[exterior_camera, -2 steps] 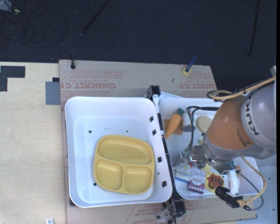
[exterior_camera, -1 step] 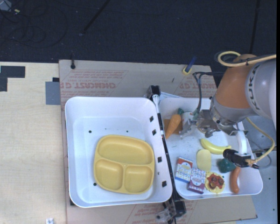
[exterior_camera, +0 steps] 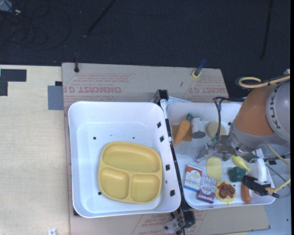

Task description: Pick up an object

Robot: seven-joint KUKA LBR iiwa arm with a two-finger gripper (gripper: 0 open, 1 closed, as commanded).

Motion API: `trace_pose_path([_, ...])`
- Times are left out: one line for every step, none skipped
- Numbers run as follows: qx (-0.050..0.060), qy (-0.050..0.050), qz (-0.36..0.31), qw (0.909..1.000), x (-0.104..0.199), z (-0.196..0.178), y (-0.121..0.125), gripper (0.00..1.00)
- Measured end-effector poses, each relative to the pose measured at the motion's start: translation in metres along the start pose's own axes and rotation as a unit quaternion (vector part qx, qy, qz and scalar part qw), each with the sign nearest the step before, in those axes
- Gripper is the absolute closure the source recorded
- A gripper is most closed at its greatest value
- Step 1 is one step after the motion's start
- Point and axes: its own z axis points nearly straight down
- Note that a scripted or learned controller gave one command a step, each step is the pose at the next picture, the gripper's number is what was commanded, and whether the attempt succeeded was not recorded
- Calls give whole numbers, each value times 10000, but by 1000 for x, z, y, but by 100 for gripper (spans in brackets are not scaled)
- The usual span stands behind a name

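The right bin (exterior_camera: 179,109) holds several small items. Among them are an orange carrot (exterior_camera: 182,131), a grey and white cup (exterior_camera: 198,127), a pale yellow lump (exterior_camera: 214,169), two small printed boxes (exterior_camera: 193,177) and a red and yellow toy (exterior_camera: 226,191). The grey arm with its orange band (exterior_camera: 255,116) reaches in from the right. My gripper (exterior_camera: 213,150) hangs low over the bin's middle, just above the pale yellow lump and right of the carrot. I see nothing clearly held in it.
The left bin (exterior_camera: 83,131) holds a yellow divided plate (exterior_camera: 131,172). A green piece (exterior_camera: 237,173), a yellow banana-like piece (exterior_camera: 239,161) and an orange piece (exterior_camera: 246,194) lie at the right bin's right end, under the arm. Cables loop beside the arm.
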Motion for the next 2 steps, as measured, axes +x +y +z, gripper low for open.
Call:
trace_pose_path([-6, 0, -5, 10000, 48, 0, -20, 0])
trace_pose_path([-11, -6, 2, 10000, 69, 0, -20, 0])
